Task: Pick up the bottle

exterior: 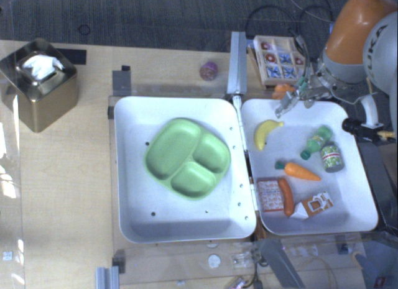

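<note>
Bottle (316,143) pickup is not yet made: the green bottle lies on its side in the right bin (364,216), toward the far right part, its cap end pointing down-left, just beside a small green-labelled can (332,156) and above a carrot (301,171). The end effector (297,97) hangs over the bin's far rim, near a banana (266,133) and well apart from the bottle; nothing sits between its fingers, though how wide they stand I cannot tell at this slant. To do the step well, I judge the arm should travel toward the near right and turn its wrist so the fingers straddle the bottle across its narrow width, not along its length. Coming down on the body rather than the cap should give a surer hold. The can crowds one side, so a finger could nudge it or land on both; a round bottle may also roll away.
</note>
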`<state>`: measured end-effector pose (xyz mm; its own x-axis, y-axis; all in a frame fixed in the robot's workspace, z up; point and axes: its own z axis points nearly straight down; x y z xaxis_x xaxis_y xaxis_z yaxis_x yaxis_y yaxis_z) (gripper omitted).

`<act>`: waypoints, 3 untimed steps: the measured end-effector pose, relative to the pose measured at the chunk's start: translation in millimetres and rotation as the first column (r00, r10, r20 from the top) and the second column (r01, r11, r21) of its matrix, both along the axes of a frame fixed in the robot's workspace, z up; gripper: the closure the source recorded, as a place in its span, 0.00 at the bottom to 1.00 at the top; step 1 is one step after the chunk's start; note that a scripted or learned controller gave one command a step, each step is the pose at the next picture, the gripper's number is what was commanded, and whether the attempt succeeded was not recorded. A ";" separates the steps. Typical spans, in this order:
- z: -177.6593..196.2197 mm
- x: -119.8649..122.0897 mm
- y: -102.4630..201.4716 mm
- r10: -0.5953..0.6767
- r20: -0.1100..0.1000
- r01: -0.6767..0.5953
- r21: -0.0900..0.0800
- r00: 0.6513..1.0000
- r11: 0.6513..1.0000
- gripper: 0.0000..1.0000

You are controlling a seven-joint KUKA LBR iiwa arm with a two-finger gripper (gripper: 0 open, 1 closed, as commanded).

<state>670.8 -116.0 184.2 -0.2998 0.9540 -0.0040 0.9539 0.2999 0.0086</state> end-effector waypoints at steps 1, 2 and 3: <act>-26.4 -27.8 -65.4 0.289 -0.002 -0.289 -0.003 0.957 0.957 0.00; -85.8 -26.6 -88.3 0.411 0.000 -0.411 -0.005 0.912 0.912 0.00; -71.8 -23.3 -86.9 0.412 0.009 -0.412 -0.010 0.911 0.911 1.00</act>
<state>647.5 -202.9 112.4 -0.6660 0.7458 -0.0165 0.7457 0.6662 0.0143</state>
